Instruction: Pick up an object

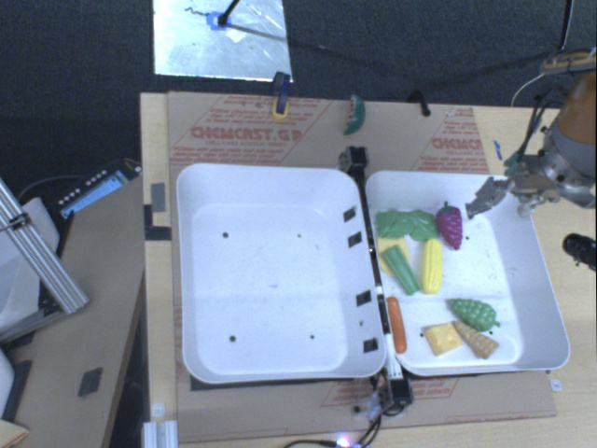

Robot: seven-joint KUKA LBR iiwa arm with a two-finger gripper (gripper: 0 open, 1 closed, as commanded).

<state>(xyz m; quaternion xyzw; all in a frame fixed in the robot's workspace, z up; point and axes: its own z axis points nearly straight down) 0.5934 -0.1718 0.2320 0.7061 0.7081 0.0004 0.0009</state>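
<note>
The right bin (536, 278) holds several toy foods: a green leafy piece (406, 222), a purple grape bunch (450, 225), a yellow corn cob (432, 264), a green pod (400, 268), an orange carrot (396, 325), a green grape bunch (473, 313), a yellow wedge (441, 339) and a tan cone (478, 344). My gripper (504, 202) hangs over the bin's far right corner, just right of the purple grapes. It is open, with nothing between its fingers.
The left bin (270, 269) lies beside the right one, with black clips along the shared wall (366, 250). A yellow-and-blue clamp (280, 96) and a green object (355, 112) sit on the cardboard behind the bins. A shiny sheet (220, 26) lies further back.
</note>
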